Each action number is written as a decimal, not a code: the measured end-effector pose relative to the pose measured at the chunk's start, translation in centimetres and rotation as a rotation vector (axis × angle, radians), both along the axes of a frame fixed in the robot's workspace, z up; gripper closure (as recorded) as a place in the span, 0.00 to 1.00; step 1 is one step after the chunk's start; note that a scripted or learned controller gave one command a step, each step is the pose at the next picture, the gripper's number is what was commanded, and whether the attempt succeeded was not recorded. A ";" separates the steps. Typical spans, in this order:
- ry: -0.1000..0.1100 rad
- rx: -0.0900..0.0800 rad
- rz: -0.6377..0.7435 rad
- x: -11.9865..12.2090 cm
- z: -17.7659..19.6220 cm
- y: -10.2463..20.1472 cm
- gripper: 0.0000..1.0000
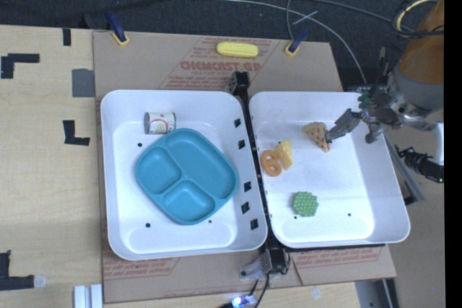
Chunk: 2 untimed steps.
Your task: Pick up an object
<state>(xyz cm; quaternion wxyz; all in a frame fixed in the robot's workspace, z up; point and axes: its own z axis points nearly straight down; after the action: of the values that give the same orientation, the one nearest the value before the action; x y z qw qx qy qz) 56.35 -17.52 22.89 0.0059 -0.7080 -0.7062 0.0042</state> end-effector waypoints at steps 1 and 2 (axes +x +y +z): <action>-0.013 -0.003 0.004 0.3 0.8 0.0 0.00; -0.009 -0.002 0.003 -0.7 -4.8 0.5 0.00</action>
<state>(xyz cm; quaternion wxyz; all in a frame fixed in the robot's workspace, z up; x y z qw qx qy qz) 55.63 -17.04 18.05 0.0019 -0.7069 -0.7073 0.0018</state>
